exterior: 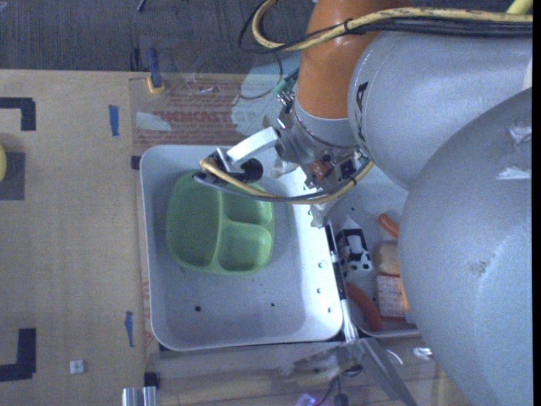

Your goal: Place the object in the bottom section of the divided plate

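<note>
A green divided plate (218, 223) lies in the left white bin (245, 320), toward its upper left. It has one large section on the left and two smaller ones on the right, and nothing lies in any of them. My gripper (323, 176) hangs from the orange-banded wrist over the wall between the two bins, just right of the plate's upper right corner. The wrist hardware hides most of it, and I see nothing held in it.
The right bin (365, 326) holds several small things: an orange stick (387, 224), a tan piece (389, 259), an orange waffle-like square (390, 295), a red strip (363, 304) and a black-and-white item (355, 249). The big grey arm covers most of that bin.
</note>
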### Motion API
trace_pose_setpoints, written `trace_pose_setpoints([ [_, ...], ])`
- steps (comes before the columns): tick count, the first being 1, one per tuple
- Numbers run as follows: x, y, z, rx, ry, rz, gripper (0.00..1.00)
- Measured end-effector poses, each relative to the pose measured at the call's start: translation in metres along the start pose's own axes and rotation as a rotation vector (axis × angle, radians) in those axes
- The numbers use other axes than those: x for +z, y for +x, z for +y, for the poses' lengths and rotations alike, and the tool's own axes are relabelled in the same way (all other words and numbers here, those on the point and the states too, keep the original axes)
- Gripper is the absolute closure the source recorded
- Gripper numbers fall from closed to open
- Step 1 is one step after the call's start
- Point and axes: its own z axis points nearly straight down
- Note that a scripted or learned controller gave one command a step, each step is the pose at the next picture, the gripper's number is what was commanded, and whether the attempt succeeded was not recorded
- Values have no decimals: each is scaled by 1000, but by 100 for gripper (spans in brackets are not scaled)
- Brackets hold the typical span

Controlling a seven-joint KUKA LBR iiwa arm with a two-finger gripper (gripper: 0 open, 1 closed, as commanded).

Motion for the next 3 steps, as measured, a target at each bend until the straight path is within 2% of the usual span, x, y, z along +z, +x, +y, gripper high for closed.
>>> trace_pose_setpoints([
  [1, 16, 27, -23, 154, 0, 0, 0],
  [2, 16, 27, -24, 153, -1, 0, 0],
  [3, -40, 2, -54, 182, -1, 0, 0],
])
